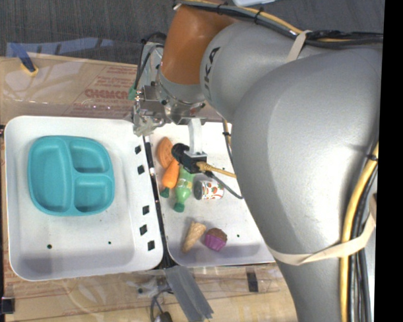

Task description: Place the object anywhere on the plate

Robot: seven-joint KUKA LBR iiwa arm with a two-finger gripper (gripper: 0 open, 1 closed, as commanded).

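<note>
Hovering over the bins' shared rim: grey two-finger gripper (145, 115) (finger state impossible to tell). Well left, roomy, teal divided plastic plate (71, 174). Just below-right of gripper, apart, orange toy carrot (170, 176) among clustered toys.

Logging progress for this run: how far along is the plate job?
Nothing looks done: the teal plate in the left bin has no object on it. The gripper sits at the bins' top divider; the carrot and other toys lie in the right bin. Picking and placing remain.
</note>
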